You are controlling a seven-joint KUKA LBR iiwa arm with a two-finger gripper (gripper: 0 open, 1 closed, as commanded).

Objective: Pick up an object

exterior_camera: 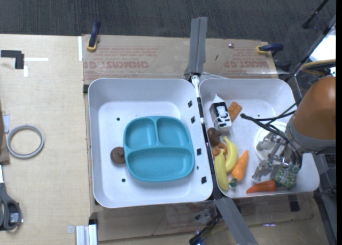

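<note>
The gripper [270, 171] hangs low over the right bin [251, 91], near its front right corner. I cannot tell if it is open or closed, or if it grips anything. A carrot [262, 187] lies on the bin floor just below the gripper in the picture, so close it may touch. It points left to right. A green thing [286, 177] sits just to the right of it. A little left lie another carrot [240, 165] and two bananas [224, 161]. Farther back stands a small white box [220, 115]. The left bin [139, 91] holds a blue plate [158, 148]. The bins sit on a wooden bench [43, 83].
</note>
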